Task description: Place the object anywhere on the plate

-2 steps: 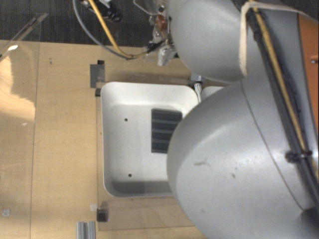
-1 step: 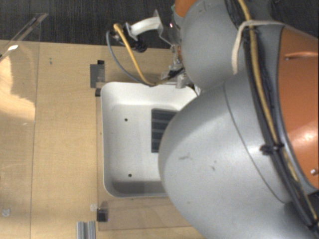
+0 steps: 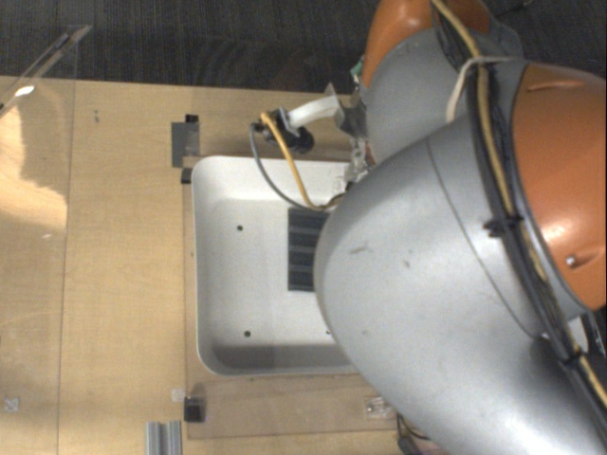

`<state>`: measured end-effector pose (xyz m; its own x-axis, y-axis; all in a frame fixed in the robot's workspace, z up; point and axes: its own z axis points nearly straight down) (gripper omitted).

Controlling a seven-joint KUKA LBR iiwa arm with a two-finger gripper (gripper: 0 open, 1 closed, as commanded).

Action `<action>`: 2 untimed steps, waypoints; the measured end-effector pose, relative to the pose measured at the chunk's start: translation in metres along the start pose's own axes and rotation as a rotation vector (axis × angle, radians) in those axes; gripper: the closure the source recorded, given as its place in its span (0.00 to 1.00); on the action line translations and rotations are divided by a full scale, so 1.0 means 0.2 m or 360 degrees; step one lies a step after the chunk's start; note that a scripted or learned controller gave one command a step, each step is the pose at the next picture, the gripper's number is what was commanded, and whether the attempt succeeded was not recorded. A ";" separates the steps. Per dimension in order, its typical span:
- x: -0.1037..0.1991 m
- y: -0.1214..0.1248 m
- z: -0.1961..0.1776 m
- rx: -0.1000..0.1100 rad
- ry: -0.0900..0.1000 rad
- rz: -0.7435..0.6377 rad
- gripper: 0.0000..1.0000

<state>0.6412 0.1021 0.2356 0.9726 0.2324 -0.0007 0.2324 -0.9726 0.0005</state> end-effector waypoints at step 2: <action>0.22 -0.59 0.16 0.0001 0.0001 -0.1056 1.00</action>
